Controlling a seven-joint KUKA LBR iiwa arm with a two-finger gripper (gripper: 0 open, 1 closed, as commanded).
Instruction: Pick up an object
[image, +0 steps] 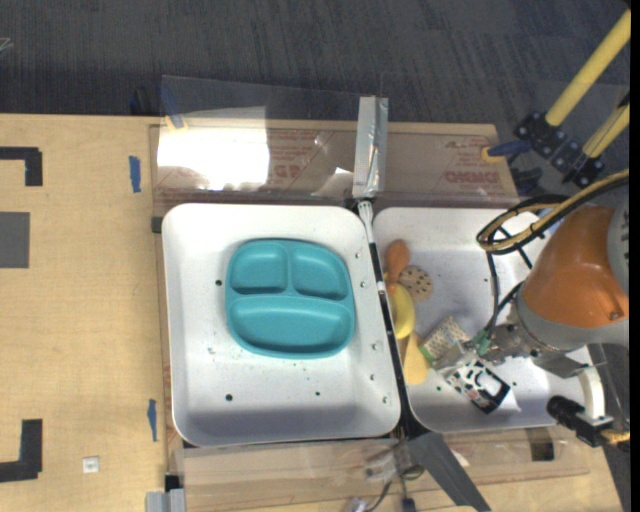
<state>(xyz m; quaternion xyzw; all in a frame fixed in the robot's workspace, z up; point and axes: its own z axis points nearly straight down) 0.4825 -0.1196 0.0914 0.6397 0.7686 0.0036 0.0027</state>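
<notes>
The pincer (478, 383) hangs low in the right bin (455, 240); I cannot tell its opening or hold.

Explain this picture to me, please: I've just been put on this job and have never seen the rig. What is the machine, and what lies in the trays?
One camera looks down at a slant on two white bins. The grey arm with the orange band reaches in from the right, over the right bin. Its gripper is low among small things there: a banana, an orange piece, a speckled disc and a clear wrapper. I cannot tell whether it holds anything. The left bin holds a teal divided plate.
</notes>
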